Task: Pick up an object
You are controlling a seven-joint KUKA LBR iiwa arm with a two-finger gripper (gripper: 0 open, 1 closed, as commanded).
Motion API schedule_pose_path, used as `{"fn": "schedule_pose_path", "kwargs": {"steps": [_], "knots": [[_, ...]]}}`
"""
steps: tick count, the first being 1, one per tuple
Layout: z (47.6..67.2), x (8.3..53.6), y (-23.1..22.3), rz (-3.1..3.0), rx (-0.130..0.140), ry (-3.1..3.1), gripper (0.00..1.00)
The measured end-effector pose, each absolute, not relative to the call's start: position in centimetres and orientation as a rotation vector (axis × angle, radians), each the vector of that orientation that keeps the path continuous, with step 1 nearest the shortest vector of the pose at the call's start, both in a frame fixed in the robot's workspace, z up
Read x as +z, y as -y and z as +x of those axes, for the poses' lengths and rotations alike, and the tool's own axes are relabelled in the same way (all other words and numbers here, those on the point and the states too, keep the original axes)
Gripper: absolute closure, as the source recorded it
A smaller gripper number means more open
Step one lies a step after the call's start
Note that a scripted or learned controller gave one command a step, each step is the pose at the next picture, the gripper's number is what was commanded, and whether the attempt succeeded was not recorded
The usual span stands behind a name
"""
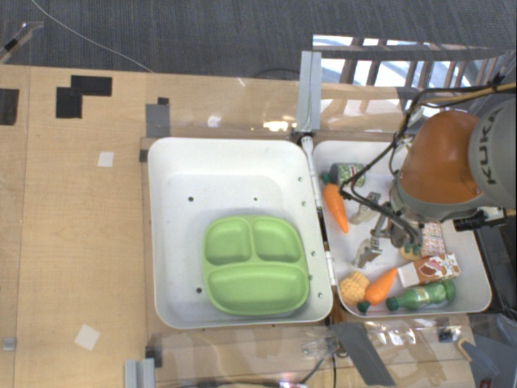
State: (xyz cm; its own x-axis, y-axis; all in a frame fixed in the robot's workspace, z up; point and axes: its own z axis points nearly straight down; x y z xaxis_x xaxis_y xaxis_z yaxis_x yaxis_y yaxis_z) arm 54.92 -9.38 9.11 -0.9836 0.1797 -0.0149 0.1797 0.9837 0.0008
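The jaws (pixel 370 253) hang low over the right bin (pixel 483 297), about its middle, pointing down at bare white floor. Whether they stand open or closed cannot be told at this size; nothing is seen between them. Above them the wrist's orange band (pixel 436 160) covers the bin's upper right part.

Objects in the right bin: a corn cob (pixel 353 285) and a small carrot (pixel 381 286) lie just below the jaws, touching each other. A green bottle (pixel 420 296) lies on its side along the near wall. A red-and-white carton (pixel 428 268) sits just right of the jaws. A larger carrot (pixel 335 207) lies near the left wall, with a dark green can (pixel 346 172) beyond it.

The left bin (pixel 178 176) holds a green divided plate (pixel 256 265) in its near half. Both bins rest on the wooden desk (pixel 73 241).
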Motion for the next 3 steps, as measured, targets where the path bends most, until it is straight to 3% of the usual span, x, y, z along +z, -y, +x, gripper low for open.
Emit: {"fn": "schedule_pose_path", "kwargs": {"steps": [1, 2, 3], "knots": [[62.3, 9.0, 9.2, 0.515, 0.000, -3.104, 0.00], [56.3, 9.1, 10.1, 0.667, 0.004, -3.054, 0.00], [63.5, 9.0, 9.4, 0.721, -0.014, -3.095, 0.00]]}}
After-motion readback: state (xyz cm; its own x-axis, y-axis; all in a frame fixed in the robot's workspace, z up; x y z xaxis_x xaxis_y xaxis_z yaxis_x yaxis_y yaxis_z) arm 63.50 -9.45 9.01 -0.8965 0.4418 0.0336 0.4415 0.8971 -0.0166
